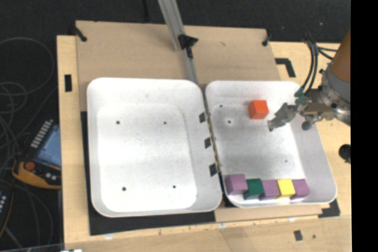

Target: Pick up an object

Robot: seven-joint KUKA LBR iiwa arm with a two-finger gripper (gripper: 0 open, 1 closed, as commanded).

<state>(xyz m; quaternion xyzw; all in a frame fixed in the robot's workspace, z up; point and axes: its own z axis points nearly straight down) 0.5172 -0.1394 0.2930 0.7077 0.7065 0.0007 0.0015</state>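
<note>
Your grey two-finger gripper (pixel 282 120) hangs over the shallow white plastic right-hand bin (pixel 307 153), with nothing visible in its grasp; whether it stands wide or narrow you cannot tell from this angle. The small orange cube (pixel 258 109) sits just beside it, on the side away from the arm, untouched on the bin floor. Well nearer the camera than the gripper, a row of purple, green and yellow blocks (pixel 267 187) lines the bin's near wall. The pick looks not yet made: closing and lifting remain.
</note>
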